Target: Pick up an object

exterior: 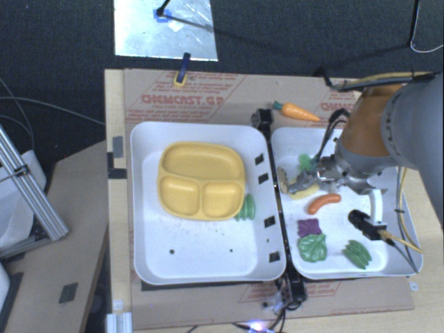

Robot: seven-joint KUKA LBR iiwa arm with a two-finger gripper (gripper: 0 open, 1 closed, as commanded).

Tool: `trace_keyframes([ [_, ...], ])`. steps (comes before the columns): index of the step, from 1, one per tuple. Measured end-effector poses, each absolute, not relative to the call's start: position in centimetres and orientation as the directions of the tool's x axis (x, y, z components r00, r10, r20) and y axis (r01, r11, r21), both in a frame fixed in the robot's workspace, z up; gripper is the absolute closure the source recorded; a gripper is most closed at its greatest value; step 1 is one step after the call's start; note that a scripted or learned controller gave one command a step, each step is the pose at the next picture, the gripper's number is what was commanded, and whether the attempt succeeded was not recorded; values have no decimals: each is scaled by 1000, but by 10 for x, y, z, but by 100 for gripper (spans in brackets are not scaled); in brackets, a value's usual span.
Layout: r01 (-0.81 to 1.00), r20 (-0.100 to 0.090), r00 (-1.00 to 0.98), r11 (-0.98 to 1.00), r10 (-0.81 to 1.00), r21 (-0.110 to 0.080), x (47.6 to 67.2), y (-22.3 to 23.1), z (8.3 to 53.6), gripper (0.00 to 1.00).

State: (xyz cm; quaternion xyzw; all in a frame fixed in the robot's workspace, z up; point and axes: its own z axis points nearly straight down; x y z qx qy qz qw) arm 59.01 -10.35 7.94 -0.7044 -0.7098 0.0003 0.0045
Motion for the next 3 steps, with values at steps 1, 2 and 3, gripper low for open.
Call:
trace_keyframes([
  [1,1000,-1,-3,3,1000,8,594,-108,100,100],
  [2,1000,0,-3,3,1000,7,594,-108,99,0],
  [3,1000,-1,-6,6,1000,6,610,-100,140,0],
])
